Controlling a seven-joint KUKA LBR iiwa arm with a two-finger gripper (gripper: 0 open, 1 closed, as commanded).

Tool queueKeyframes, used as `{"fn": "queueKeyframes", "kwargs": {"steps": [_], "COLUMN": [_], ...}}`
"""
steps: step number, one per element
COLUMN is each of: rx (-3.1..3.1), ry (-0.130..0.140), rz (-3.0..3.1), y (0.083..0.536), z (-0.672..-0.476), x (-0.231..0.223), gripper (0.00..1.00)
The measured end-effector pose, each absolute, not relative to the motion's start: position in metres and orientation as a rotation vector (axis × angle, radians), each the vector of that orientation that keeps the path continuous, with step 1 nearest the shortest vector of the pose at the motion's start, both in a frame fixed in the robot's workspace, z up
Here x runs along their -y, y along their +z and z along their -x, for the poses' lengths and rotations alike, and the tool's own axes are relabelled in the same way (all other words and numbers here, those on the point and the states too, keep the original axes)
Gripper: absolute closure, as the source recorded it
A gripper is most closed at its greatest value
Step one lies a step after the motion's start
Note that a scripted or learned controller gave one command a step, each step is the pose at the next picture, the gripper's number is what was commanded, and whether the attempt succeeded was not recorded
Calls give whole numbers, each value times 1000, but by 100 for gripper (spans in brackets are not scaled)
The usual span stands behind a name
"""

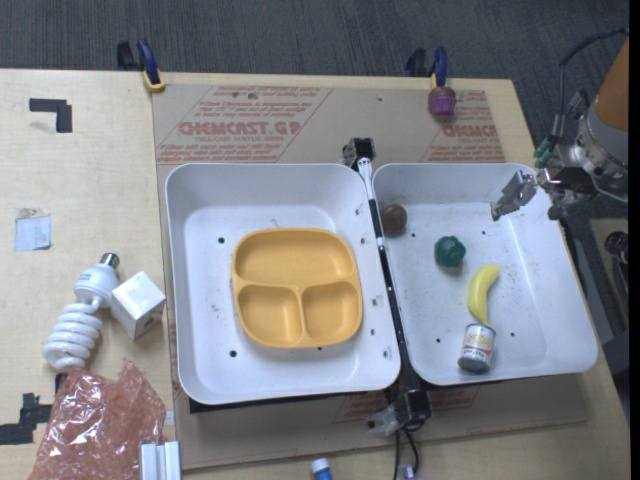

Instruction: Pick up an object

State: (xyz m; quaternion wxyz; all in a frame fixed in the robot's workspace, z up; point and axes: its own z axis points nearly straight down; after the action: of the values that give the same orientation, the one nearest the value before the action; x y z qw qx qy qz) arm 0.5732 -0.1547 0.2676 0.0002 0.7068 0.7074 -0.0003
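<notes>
The right bin (pixel 560 298) holds a brown ball (pixel 393 218) near its left wall and a dark green ball (pixel 450 252) in the middle. A yellow banana (pixel 482 290) lies there too, with a small labelled jar (pixel 478 348) at its near end. My gripper (pixel 537 190) hovers over the bin's far right corner, above and to the right of the green ball. It is open, one silvery finger (pixel 513 196) pointing into the bin, and nothing sits between the fingers.
A yellow divided plate (pixel 297 288) lies in the left bin (pixel 190 268). A purple object (pixel 442 100) rests on the board behind the bins. On the bench to the left are a spiral light bulb (pixel 80 313), a white cube (pixel 138 303) and a crumpled pink bag (pixel 95 428).
</notes>
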Motion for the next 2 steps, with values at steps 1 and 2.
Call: {"fn": "queueKeyframes", "kwargs": {"steps": [1,2], "rx": [-2220,-2220], "ry": [-1,0], "rz": [-2223,-2224], "y": [135,92], "z": [-544,-482], "x": [172,120], "gripper": [0,0]}}
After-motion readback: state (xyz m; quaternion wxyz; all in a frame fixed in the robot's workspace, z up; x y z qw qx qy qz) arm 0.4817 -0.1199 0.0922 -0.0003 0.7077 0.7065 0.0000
